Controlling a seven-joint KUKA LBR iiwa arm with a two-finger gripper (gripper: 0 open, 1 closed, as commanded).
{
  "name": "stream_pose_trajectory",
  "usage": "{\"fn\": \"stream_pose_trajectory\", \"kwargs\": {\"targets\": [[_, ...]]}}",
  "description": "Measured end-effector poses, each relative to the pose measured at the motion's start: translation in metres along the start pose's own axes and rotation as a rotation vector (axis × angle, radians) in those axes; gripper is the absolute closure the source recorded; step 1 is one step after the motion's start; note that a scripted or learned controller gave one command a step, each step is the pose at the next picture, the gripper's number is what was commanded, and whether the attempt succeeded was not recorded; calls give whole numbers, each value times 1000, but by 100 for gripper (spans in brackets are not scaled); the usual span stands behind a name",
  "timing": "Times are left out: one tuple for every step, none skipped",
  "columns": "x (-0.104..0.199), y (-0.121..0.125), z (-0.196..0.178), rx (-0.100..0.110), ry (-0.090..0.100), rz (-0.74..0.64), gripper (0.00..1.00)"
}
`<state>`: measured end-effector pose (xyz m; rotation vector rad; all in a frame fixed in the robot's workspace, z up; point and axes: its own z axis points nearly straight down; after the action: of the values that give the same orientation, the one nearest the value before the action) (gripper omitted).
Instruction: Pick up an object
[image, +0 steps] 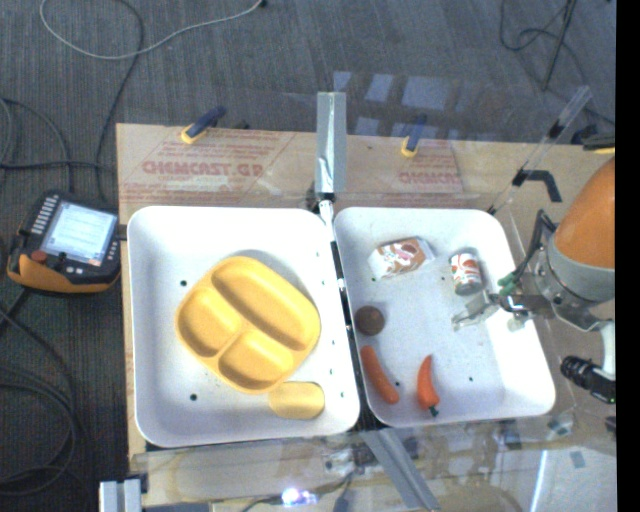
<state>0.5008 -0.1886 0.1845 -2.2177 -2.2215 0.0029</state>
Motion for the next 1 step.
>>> {"fn": "stream_pose_trajectory", "kwargs": {"targets": [[-20, 81, 90, -7, 3, 61, 0]]}}
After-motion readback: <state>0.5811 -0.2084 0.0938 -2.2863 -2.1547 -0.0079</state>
